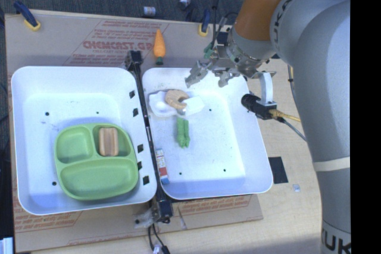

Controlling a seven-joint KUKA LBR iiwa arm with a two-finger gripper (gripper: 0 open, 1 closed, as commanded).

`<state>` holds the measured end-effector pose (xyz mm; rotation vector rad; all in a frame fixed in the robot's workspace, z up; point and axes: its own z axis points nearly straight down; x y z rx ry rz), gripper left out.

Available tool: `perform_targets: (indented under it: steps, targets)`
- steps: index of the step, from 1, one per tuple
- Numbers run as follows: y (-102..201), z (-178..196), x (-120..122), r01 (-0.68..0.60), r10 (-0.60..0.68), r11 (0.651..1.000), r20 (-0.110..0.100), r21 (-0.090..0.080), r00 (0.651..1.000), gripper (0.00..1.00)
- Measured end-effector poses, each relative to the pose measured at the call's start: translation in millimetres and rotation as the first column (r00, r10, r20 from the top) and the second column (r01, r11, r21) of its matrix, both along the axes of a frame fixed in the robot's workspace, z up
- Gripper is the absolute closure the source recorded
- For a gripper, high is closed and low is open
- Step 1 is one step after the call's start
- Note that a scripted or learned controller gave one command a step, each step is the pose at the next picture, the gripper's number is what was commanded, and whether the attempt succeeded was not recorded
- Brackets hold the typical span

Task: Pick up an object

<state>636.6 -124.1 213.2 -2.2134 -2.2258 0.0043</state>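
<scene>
So the end effector [208, 77] hangs spread and empty; the tan piece [175, 99] sits just below-left of it in the right bin [253, 157], its long axis running roughly sideways.

Open hand [209, 76] hovers above right bin [238, 146], holding nothing.

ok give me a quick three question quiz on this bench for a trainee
1. True or false: the small tan block lies in a compartment of the green divided plate.
2. Which white bin holds the green bean-shaped toy: A the left white bin, B the right white bin?
3. What orange thing lies on the cardboard beyond the bins?

Key
1. True, the upper right compartment.
2. B
3. The orange carrot-shaped toy. The gripper is above the right bin's far edge.
</scene>
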Motion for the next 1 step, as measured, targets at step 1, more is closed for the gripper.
perform_targets:
  steps: [1]
  targets:
    - [-14.0,-97.2,5.6,-0.001,0.001,1.000,-0.002,0.000,1.000,0.00]
